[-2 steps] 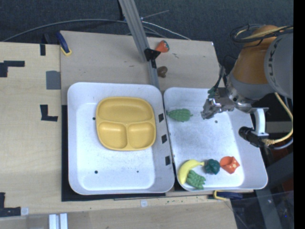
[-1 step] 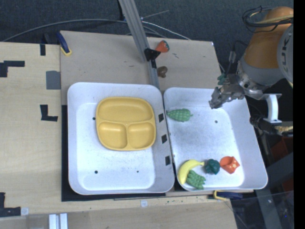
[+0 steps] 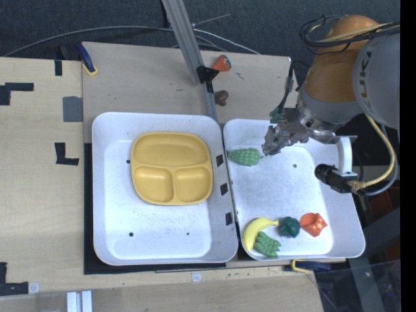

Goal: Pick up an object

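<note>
A knobbly light-green toy (image 3: 244, 156) lies in the right bin (image 3: 296, 187) near its upper left corner. My gripper (image 3: 271, 145) hangs just to the right of it, fingertips pointing down and left, close to the toy. Nothing shows between its fingers. Along that bin's front edge sit a yellow banana (image 3: 254, 229), a green leafy piece (image 3: 267, 244), a dark green broccoli (image 3: 289, 227) and an orange-red pepper (image 3: 313, 223).
A yellow divided plate (image 3: 171, 167) rests in the left bin (image 3: 110, 194). A grey pole (image 3: 185, 31) slants over the bench behind the bins, with a small orange item (image 3: 222, 62) and a brown one (image 3: 221, 97) near its foot.
</note>
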You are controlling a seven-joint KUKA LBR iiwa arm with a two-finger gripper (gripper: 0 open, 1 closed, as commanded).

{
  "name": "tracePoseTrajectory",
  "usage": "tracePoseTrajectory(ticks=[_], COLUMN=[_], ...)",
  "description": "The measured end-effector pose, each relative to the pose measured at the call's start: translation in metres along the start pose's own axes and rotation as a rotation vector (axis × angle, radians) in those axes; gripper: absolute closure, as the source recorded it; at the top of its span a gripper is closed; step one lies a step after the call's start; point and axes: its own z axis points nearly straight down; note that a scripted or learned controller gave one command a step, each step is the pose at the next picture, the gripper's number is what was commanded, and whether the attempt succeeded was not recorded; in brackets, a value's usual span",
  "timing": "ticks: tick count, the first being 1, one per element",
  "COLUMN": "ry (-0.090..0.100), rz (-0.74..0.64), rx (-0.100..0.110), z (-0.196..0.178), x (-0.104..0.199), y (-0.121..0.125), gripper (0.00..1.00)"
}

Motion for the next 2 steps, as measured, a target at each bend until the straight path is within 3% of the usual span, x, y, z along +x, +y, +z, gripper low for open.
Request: tracePoseTrajectory(ticks=[2], ry=[0.000], rz=[-0.002], rx=[0.001], z=[0.019], x=[0.123], y=[-0.008], gripper=[1.00])
